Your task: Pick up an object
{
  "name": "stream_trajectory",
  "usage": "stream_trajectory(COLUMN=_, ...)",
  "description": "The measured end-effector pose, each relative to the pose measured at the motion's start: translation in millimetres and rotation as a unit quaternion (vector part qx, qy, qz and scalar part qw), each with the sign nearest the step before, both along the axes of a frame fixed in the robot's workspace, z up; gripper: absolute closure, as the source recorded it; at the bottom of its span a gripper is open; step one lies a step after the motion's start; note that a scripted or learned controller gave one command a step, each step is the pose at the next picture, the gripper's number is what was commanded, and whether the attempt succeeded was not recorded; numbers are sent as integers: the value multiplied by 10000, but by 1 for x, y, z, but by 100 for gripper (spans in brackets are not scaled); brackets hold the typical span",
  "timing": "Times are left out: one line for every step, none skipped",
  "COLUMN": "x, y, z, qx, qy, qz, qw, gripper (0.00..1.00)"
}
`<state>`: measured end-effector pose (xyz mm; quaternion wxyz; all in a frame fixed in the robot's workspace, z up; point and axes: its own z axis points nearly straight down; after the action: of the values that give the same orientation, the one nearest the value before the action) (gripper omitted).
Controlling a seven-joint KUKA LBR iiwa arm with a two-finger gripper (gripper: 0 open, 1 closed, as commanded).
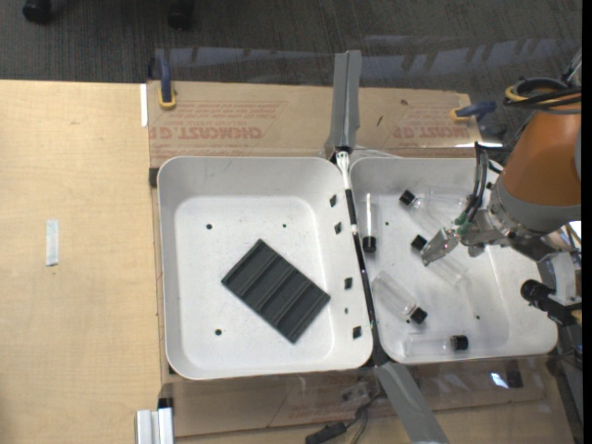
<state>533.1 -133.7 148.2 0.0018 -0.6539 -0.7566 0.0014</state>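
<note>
The gripper (435, 251) hangs low over the right bin (518, 345); I cannot tell its state. Clear little bottles with black caps (413, 313) lie around it. A dark ridged block (276, 290) rests in the left bin (185, 340).

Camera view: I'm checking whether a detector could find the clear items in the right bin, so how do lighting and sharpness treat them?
Camera view: light is even and soft, shadows faint. The clear vials nearly vanish against the right bin; mainly their black caps stand out. The dark ridged block in the left bin reads sharply. The gripper looks slightly soft.
</note>
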Motion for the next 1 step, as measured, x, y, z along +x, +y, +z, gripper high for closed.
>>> stream_trajectory(x=59, y=-11, z=-59, qx=-1, qy=-9, qz=499, qw=9988, gripper=0)
